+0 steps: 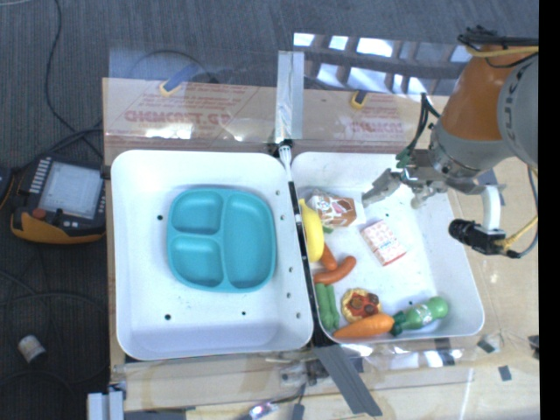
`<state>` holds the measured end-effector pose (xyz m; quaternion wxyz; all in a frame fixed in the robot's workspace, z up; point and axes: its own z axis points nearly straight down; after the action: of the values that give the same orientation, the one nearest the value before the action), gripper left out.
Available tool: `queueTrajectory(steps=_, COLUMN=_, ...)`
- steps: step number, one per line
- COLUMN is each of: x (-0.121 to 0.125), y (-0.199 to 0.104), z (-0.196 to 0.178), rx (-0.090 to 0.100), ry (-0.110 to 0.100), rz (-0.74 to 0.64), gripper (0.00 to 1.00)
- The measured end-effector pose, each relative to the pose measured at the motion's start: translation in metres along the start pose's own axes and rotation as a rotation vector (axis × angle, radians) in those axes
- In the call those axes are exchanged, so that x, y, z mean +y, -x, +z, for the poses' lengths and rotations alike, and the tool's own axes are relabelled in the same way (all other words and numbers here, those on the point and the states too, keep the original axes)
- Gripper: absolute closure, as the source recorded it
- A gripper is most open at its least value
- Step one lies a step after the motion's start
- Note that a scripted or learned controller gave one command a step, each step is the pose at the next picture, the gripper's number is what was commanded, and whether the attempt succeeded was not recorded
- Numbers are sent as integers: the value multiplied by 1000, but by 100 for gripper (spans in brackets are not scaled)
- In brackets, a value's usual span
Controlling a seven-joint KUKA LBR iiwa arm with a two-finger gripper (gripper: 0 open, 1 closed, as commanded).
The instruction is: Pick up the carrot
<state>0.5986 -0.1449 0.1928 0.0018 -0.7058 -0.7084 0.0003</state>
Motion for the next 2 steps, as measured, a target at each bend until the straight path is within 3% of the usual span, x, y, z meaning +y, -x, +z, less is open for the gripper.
queueTrajectory(steps=1, x=-20, y=5, z=75, rx=-1, ry=1, rz=-155, gripper=0)
queueTrajectory(steps=2, x=-57, y=-40, z=96, rx=-18, ry=32, rz=-173, gripper=0)
